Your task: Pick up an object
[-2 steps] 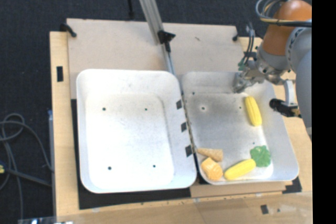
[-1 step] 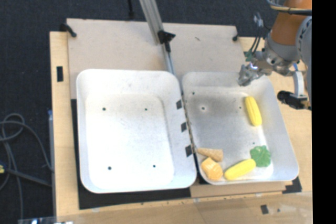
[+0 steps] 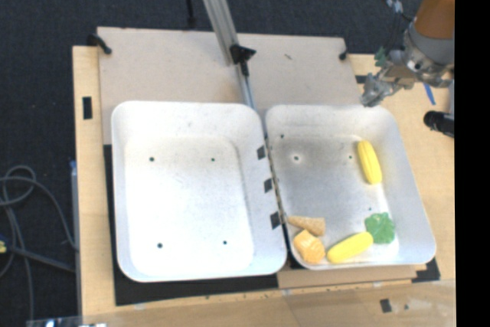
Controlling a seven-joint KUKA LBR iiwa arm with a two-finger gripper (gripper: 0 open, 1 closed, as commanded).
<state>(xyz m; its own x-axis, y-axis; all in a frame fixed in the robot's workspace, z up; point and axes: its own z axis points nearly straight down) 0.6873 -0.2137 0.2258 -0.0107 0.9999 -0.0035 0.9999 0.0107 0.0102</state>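
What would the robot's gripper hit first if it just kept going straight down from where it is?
Probably the far right corner rim of the right bin; the gripper hangs about over it, though depth is unclear.

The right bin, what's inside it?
The right bin holds a corn cob, a yellow banana-like piece, a green item and two tan pieces. Nothing looks covered.

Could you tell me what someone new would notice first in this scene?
Probably the bright items in the right white bin: a yellow corn cob near its right wall, and along the front edge a tan cone, an orange chunk, a yellow oblong piece and a green leafy piece. The grey gripper hangs over the bin's far right corner.
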